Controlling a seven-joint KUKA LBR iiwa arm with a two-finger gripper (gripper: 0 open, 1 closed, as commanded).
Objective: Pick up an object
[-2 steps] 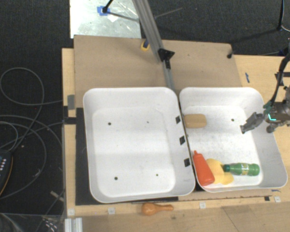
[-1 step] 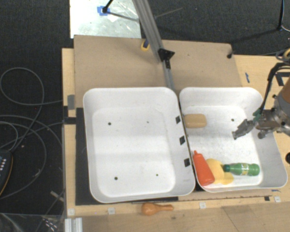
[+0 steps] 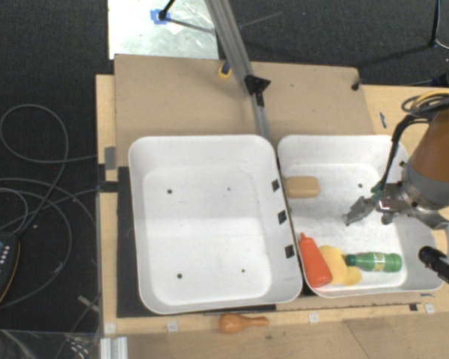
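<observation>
Hovering over the right bin (image 3: 337, 152), the pincer (image 3: 357, 214) points toward the left, its grey fingers (image 3: 353, 217) low above the white floor; from where I stand I cannot tell whether they are apart or together, and nothing shows between them. Behind it, the arm's orange band (image 3: 439, 152) and grey wrist reach in from the right edge. Up and to the left of the pincer, near the wall that divides the bins, lies a tan block (image 3: 302, 187), well clear of the fingertips. Below the pincer, along the near wall of the same bin, three things are crowded together: a green bottle (image 3: 374, 261) lying on its side almost straight beneath it, a yellow piece (image 3: 335, 263) just left of the bottle and touching it, and an orange-red bottle (image 3: 314, 260) leaning against the yellow piece, down and to the left of the pincer. None of these touches the pincer. Farther left, past the dividing wall, sits the left bin (image 3: 146, 155). Down on the bench edge, outside both bins and well below and left of the pincer, rests a small wooden pear-shaped thing (image 3: 242, 322).
</observation>
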